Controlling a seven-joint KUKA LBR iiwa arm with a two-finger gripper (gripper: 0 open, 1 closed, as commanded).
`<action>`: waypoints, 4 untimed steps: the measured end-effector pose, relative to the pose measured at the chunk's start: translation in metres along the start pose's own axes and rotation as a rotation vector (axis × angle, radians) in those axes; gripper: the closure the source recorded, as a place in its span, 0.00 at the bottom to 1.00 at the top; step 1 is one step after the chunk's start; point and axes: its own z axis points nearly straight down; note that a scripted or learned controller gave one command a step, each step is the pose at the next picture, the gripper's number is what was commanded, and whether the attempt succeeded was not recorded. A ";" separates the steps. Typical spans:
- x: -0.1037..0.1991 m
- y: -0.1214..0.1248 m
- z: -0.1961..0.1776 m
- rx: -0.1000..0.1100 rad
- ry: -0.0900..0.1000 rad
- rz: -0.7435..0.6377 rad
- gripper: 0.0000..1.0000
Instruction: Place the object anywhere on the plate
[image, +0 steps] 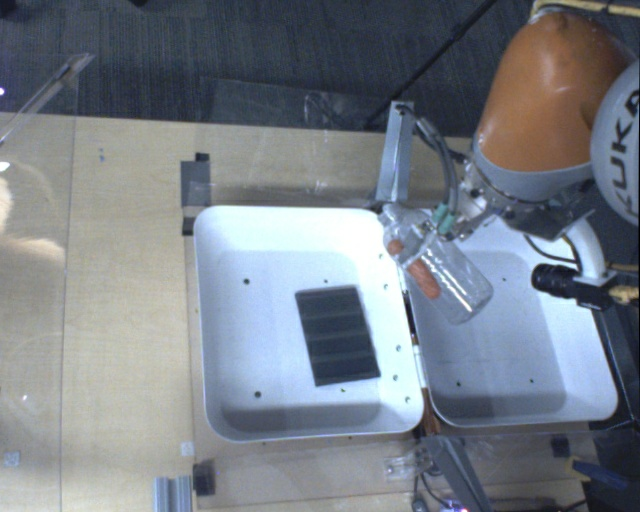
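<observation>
Claw (432, 262) seen over left edge of right bin (560, 380), clear fingers blurred; small orange-red object (427, 281) appears caught between them, grip not confirmed. Dark ridged plate (338, 335) located mid left bin (230, 330), well apart from object. Risk judged: weak pinch, object dropped at bin divider or short of plate during transfer.

Two shallow white bins are set side by side on a pale wooden bench (110, 330). The left bin (230, 300) and the right bin (560, 370) touch along their inner rims. A thin metal upright (395, 155) is seen behind them. Dark carpet (250, 40) is seen beyond the bench's far edge.
</observation>
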 end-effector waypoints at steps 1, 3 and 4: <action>-0.023 -0.059 -0.013 0.001 -0.001 0.277 1.00; -0.022 -0.040 0.014 0.005 0.001 0.466 1.00; 0.022 -0.037 0.011 0.003 0.001 0.426 1.00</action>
